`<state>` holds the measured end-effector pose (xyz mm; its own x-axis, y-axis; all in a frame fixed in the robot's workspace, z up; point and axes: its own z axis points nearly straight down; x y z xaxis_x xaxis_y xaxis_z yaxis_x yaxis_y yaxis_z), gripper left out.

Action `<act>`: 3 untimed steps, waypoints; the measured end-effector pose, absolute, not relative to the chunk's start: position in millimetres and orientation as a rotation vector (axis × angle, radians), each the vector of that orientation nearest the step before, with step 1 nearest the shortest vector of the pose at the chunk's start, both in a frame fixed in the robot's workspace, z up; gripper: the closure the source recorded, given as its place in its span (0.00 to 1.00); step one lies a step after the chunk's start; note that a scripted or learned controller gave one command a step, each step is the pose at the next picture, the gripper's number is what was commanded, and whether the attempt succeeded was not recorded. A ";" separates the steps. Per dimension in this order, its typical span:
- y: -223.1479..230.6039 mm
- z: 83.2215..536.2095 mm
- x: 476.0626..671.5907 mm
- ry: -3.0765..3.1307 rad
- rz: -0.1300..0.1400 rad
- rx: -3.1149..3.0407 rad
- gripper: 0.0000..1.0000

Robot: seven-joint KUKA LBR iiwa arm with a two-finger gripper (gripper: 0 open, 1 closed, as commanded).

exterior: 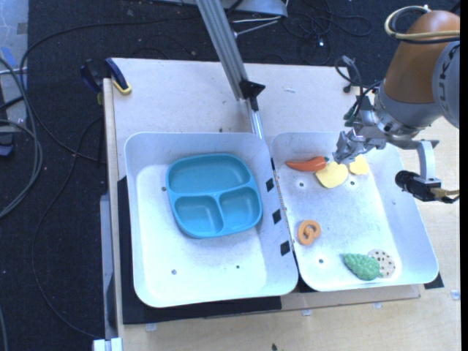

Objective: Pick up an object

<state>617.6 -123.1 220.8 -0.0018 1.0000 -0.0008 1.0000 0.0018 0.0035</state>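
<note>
Claw [346, 154] low in right bin [409, 225] — just above yellow piece [331, 175].

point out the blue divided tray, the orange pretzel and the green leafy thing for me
blue divided tray [191, 174], camera view, floor of its large upper compartment.
orange pretzel [308, 232], camera view, its middle, in the right bin.
green leafy thing [361, 265], camera view, centre of its top surface.

Robot lab — arm [420, 64], white bins [146, 269], loose floor cables [51, 50]
</note>
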 end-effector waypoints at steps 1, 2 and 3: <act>-73.3 231.4 632.7 2.225 0.003 2.215 1.00; -25.7 239.0 645.5 2.226 0.004 2.214 1.00; 19.3 241.9 645.1 2.226 0.001 2.216 1.00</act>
